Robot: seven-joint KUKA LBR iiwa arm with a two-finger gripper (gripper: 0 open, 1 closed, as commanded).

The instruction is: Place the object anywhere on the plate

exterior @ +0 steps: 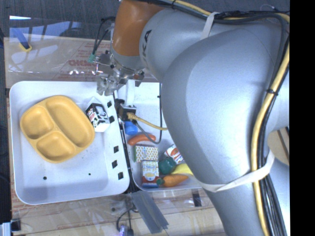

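The bench carries two shallow white plastic bins side by side. The left bin [59, 186] holds a yellow three-compartment plastic plate [56, 128], lying flat in the bin's upper left part with all three compartments bare. Just beside the plate's right edge, touching or nearly touching it, lies a small black-and-white printed carton [98, 115], tilted, resting on the bin floor and not on the plate. A few dark specks mark the bin floor below the plate, and a row of small black square markers runs down the bin's right wall.

The right bin [147, 95] is largely hidden by the arm. Its visible part holds a cluster of toy food: a blue piece [130, 129], an orange sausage-shaped piece [141, 139], two small printed boxes [146, 153], a green piece [166, 165], a yellow piece [183, 169] and an orange carrot-shaped piece [172, 180].

The grey arm [221, 107] with its orange band [130, 26] covers the right half of the view. The two-finger gripper [110, 82] sits at the top of the divide between the bins, above the carton and apart from it. Whether it is released or clenched cannot be told; nothing is seen grasped.

Behind the bins lies clear plastic sheeting [49, 53] over a brown printed surface, then dark floor.
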